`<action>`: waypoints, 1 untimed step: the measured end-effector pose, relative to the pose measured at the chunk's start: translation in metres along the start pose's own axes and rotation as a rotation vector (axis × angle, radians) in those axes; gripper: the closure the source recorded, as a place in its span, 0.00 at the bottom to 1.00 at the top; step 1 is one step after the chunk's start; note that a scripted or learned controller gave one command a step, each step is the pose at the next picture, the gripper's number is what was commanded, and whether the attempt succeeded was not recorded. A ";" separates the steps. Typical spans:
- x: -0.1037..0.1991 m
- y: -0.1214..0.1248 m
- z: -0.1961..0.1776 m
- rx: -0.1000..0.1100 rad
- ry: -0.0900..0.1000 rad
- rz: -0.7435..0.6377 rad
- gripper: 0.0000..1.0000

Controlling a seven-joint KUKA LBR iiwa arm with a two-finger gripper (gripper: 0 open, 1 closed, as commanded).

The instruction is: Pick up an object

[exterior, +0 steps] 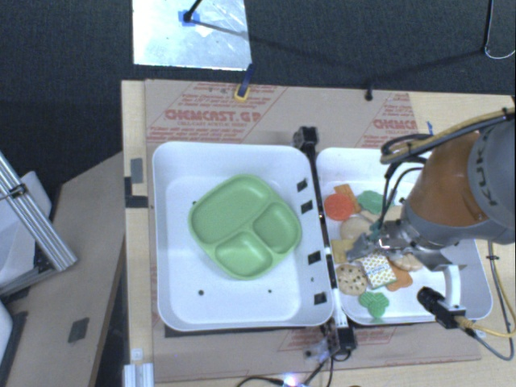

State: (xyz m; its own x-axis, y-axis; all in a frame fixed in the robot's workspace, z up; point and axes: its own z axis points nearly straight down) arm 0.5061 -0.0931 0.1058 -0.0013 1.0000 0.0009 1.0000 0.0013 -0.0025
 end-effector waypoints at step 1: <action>0.001 0.003 0.018 -0.009 0.002 0.000 0.00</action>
State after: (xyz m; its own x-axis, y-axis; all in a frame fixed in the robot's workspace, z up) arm 0.5095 -0.0921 0.0879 -0.0018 1.0000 0.0028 1.0000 0.0017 0.0068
